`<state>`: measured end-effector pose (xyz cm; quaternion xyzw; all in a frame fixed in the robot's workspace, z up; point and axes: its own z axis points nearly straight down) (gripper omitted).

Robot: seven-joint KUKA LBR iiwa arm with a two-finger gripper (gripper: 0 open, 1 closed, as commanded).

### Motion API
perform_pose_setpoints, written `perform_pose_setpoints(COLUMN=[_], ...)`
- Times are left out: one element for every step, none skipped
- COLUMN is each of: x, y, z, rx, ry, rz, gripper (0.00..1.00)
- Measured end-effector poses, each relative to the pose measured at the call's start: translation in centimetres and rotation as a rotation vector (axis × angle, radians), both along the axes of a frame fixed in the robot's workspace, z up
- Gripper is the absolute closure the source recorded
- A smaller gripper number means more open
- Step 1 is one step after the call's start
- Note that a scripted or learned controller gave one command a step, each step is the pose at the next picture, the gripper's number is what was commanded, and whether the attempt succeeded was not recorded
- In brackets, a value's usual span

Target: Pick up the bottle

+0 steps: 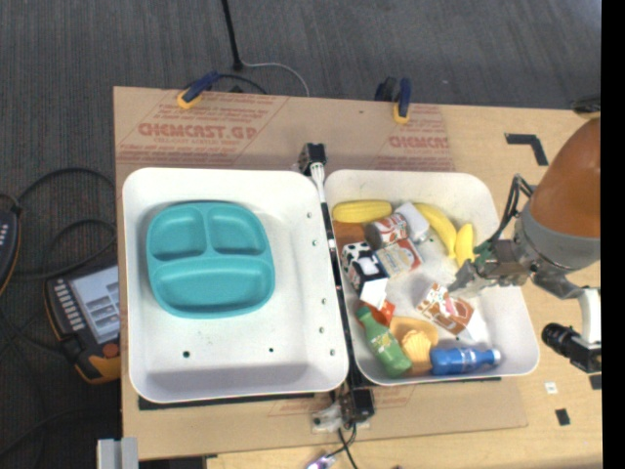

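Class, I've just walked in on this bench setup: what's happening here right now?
A grey robot arm with an orange band reaches in over the right white bin, which is crowded with toy groceries. Its end effector hangs above a small red-and-white packet. The blue plastic bottle lies on its side by the bin's near edge, ungrasped. The left white bin holds a teal divided plate.

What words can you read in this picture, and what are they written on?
"CHEMCAST GP": red print on the brown board, left of the clamp; partly blurred.
Red print on the board's right: likely the same words, too blurred to be sure.
Labels on the packets and the blue bottle in the right bin: too small to read.
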<state>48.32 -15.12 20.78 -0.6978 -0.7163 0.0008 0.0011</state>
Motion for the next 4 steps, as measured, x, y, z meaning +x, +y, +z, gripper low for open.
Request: perform_pose_setpoints(x=[0.1, 0.1, 0.0, 0.0], y=[0.0, 0.0, 13.8, 15.1], z=[1.0, 1.9, -0.3, -2.4], rx=[-0.001, -0.002, 0.000, 0.001], ry=[-0.001, -0.001, -0.001, 0.000], rz=[0.000, 0.000, 0.159, 0.370], gripper=[1.00, 1.00, 1.00, 1.00])
